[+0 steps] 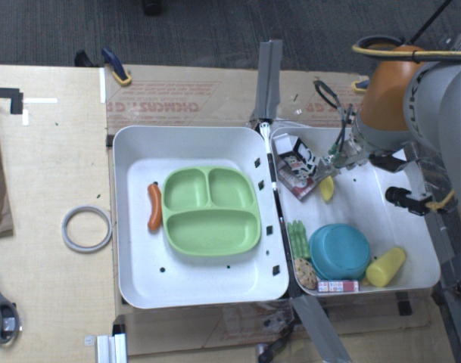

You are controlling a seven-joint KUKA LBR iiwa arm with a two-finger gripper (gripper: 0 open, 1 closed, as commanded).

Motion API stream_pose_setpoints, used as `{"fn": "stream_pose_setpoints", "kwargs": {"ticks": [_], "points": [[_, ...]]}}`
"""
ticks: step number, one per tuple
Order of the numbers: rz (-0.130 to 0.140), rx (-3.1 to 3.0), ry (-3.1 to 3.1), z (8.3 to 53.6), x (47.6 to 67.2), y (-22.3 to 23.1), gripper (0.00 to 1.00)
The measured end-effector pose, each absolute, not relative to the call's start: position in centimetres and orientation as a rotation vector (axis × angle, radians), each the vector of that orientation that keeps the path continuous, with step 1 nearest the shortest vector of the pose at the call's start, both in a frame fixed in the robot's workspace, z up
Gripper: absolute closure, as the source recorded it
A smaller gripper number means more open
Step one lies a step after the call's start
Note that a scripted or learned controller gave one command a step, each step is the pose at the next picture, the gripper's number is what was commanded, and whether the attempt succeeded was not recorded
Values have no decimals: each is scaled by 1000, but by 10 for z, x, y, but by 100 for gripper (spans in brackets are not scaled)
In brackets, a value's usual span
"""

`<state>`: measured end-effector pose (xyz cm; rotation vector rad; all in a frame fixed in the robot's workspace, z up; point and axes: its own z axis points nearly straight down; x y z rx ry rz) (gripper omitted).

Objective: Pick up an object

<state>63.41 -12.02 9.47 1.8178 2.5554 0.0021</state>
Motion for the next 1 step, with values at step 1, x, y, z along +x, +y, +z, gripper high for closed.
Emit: {"fn": "stream_pose_setpoints", "kwargs": {"ticks": [1], "points": [[0, 1890, 2507, 192, 659, -61, 100]]}}
